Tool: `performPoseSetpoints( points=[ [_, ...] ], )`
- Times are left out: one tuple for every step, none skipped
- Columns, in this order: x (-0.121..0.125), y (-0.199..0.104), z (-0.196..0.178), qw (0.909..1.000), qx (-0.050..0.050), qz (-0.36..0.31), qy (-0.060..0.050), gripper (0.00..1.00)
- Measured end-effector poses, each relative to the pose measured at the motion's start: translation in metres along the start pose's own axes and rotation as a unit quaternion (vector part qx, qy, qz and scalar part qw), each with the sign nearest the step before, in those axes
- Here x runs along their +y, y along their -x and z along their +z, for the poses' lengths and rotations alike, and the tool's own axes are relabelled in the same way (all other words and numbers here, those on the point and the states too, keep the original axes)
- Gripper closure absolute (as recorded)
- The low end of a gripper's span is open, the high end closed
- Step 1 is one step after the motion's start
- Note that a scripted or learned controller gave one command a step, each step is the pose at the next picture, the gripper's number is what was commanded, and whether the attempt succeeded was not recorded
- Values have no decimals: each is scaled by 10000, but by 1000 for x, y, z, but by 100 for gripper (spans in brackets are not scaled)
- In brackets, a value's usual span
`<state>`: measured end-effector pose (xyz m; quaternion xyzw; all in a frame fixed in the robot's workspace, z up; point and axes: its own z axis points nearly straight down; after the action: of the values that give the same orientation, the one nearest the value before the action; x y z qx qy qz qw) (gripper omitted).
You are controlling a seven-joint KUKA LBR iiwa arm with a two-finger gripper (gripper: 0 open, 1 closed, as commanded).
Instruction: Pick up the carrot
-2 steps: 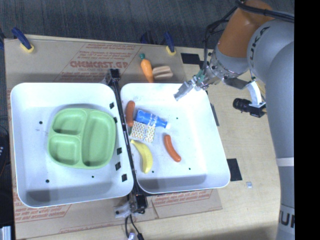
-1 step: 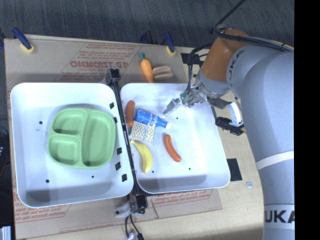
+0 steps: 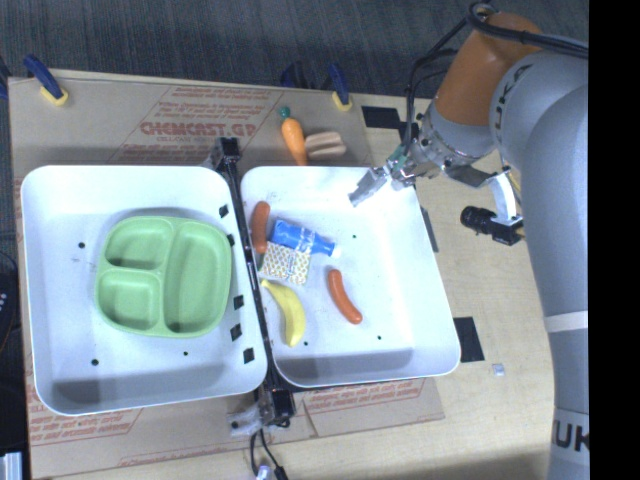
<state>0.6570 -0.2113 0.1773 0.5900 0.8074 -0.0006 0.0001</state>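
The carrot (image 3: 292, 138), orange with a small green top, lies on the brown cardboard just behind the right bin's (image 3: 420, 298) back rim, outside both bins. My gripper (image 3: 364, 189) hangs over the back right part of the right bin, a short way to the right of the carrot and nearer the camera. It does not touch the carrot, and nothing shows in its grasp. The grey arm with its orange band (image 3: 478, 78) reaches in from the upper right.
A tan bun-like piece (image 3: 325, 146) lies right beside the carrot. The right bin holds two sausages (image 3: 261, 223) (image 3: 344, 296), a blue packet (image 3: 300, 236), a patterned packet (image 3: 285, 262) and a banana (image 3: 287, 310). A green divided plate (image 3: 165, 275) sits in the left bin (image 3: 50, 368).
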Motion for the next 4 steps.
performPoseSetpoints(
  points=[
    [4, -16, 87, 9993, 18, 382, -21, 0],
    [0, -1, 10, 9978, -1, 665, -1, 0],
    [13, -44, 86, 9881, 16, 1537, -21, 0],
    [51, -162, -15, 9668, 9, 2554, -13, 0]
  ],
)
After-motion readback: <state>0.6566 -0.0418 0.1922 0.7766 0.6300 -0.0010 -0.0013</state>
